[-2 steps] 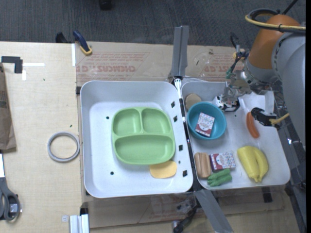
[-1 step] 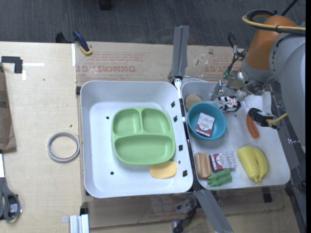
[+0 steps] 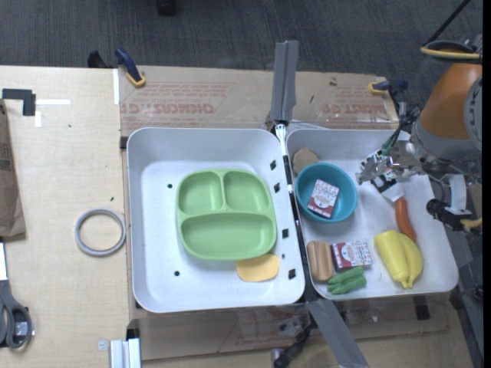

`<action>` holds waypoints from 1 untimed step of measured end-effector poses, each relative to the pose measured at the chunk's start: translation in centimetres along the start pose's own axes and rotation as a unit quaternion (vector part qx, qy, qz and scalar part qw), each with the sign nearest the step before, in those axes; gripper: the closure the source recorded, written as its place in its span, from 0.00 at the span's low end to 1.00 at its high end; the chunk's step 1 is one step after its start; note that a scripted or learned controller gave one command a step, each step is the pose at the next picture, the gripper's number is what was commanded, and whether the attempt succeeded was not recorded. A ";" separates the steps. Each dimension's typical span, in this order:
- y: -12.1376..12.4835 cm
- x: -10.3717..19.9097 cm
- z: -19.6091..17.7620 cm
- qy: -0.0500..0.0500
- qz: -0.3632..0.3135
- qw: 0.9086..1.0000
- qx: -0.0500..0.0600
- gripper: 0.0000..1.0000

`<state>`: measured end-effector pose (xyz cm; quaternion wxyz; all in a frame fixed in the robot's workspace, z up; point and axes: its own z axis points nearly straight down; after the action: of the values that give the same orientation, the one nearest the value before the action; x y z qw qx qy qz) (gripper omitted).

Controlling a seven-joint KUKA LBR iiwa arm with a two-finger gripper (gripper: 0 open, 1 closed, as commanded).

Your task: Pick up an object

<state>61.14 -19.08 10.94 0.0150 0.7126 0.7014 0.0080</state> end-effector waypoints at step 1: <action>1.7 -1.0 1.6 0.004 0.041 0.999 0.015 0.00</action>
<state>62.85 -20.14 9.35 0.0012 0.7411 0.6714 0.0011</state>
